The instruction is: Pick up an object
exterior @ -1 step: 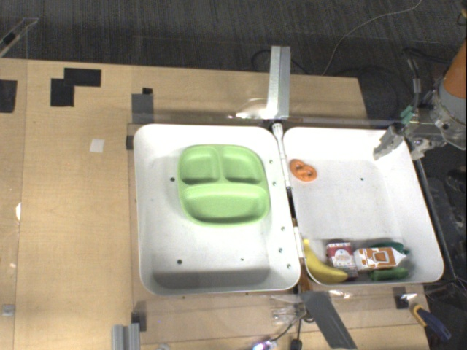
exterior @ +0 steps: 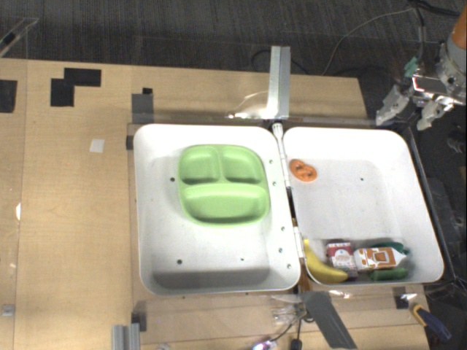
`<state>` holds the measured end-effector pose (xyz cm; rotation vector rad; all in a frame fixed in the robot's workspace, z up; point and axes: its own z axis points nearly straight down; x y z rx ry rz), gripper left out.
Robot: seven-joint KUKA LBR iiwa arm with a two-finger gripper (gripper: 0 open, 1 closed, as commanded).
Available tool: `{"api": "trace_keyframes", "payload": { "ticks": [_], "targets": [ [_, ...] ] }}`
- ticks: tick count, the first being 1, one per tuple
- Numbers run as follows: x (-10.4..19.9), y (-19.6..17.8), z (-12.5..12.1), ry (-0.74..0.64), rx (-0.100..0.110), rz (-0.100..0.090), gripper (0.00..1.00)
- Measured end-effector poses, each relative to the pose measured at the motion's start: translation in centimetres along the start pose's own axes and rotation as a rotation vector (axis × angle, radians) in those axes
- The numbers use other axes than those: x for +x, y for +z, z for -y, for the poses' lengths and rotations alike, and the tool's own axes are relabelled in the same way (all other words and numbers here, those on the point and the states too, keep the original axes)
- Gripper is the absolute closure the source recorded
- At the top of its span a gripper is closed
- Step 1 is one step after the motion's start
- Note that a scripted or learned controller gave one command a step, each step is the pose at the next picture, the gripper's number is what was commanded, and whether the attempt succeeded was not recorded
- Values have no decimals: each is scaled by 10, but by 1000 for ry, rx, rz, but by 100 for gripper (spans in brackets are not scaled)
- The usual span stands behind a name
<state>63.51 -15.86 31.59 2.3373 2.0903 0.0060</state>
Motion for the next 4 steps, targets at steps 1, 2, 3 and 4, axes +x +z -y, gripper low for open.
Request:
{"api": "trace_keyframes", "payload": {
  "ticks": [1, 2, 3, 4],
  "targets": [
    [-27, -33, -21, -95, -1, 1, 0],
    [-25, -56, -39, -439, -4, 2, 0],
    [-42, -92, -40, -802, -4, 3, 0],
    [-43, -88, -27, -1159, -3, 2, 0]
  ]
}}
